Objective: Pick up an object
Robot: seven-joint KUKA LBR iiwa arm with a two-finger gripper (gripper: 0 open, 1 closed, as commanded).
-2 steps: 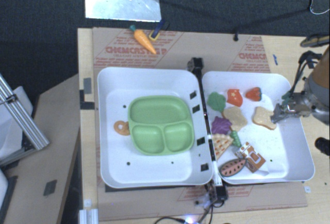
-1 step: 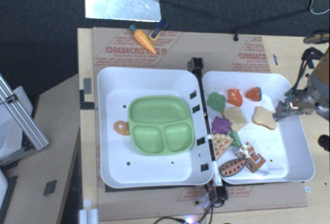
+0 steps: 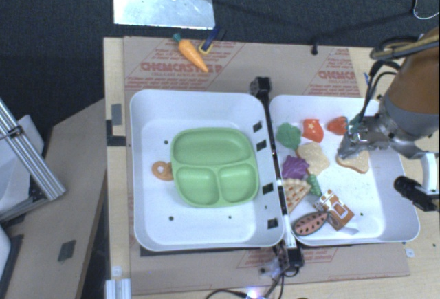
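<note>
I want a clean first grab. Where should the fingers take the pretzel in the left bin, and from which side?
The pretzel lies flat on the floor of the left bin, close beside the green tray. Come straight down and pinch across its outer ring along the tray's edge, since the tray probably blocks a finger on that side.

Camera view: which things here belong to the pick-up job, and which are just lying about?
In the job:
- pincer, low in the right bin
- toast-shaped piece beneath it
- red pieces, green leafy piece, purple piece nearby

Lying about:
- green divided plate in the left bin
- pretzel beside it
- carrot behind the bins
</note>
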